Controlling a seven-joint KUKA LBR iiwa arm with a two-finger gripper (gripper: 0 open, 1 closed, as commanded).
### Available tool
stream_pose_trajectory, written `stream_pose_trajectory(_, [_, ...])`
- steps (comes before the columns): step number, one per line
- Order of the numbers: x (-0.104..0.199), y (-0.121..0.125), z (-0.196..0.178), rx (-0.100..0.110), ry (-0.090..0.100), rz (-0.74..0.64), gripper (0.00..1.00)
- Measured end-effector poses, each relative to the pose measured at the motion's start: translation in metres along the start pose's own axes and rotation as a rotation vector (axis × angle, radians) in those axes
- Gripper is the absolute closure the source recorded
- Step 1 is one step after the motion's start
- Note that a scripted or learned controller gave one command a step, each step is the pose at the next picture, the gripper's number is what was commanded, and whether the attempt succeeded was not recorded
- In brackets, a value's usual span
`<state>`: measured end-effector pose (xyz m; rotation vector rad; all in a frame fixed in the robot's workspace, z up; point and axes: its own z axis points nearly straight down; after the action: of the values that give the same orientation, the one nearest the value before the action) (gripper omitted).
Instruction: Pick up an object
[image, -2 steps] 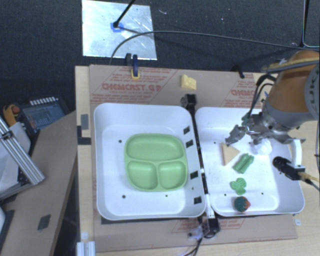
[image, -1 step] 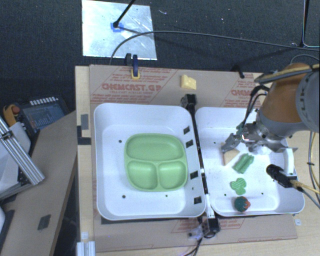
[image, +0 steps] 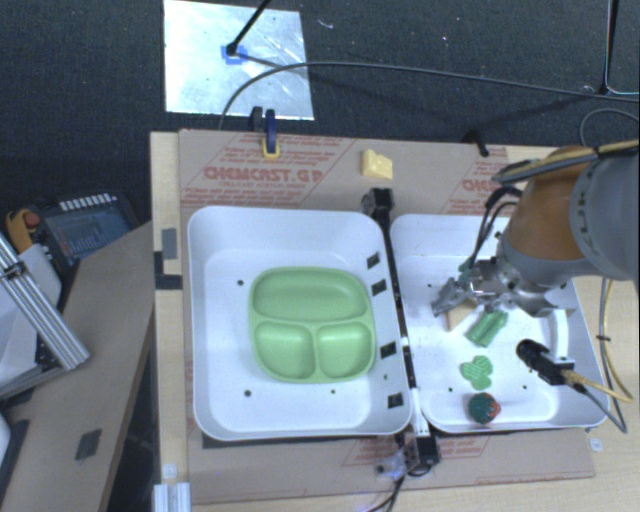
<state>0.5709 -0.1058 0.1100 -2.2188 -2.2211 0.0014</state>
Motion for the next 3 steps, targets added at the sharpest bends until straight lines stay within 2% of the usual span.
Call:
stream_pose_trajectory(1, [0.0,0.0,0.027,0.0,0.0,0.0,0.0])
stream_pose_trajectory(2, [0.0,0.001,0.015,-0.004,-0.001,0.001,1.0])
stream_pose_trajectory(3, [0.001,-0.001,-0.029,-0.007,-0.002,-0.002,1.0])
